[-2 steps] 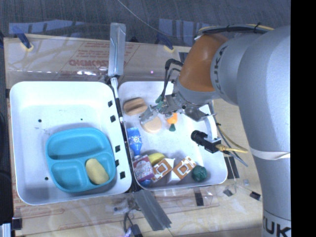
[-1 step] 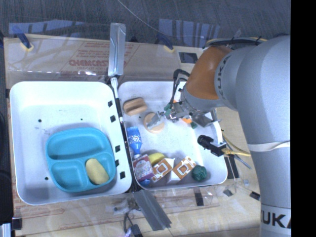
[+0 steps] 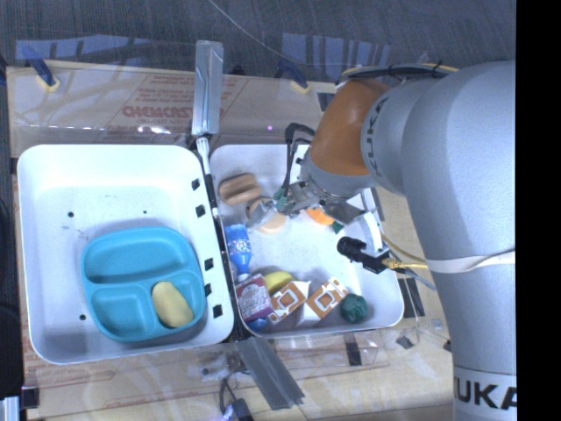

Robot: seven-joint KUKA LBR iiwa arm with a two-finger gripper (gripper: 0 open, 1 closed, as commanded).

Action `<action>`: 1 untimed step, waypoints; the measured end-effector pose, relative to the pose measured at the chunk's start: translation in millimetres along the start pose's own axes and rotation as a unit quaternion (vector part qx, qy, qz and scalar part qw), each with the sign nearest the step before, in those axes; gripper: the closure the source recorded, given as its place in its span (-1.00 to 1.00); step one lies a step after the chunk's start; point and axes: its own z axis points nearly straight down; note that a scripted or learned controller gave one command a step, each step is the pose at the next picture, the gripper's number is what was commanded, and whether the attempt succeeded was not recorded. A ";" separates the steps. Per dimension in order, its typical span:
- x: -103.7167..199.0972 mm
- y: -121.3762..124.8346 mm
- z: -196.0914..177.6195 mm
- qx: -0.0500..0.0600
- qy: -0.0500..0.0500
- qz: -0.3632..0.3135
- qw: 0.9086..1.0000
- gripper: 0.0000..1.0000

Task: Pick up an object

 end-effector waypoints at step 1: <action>0.1 0.2 -10.4 0.000 0.000 -0.001 1.000 1.00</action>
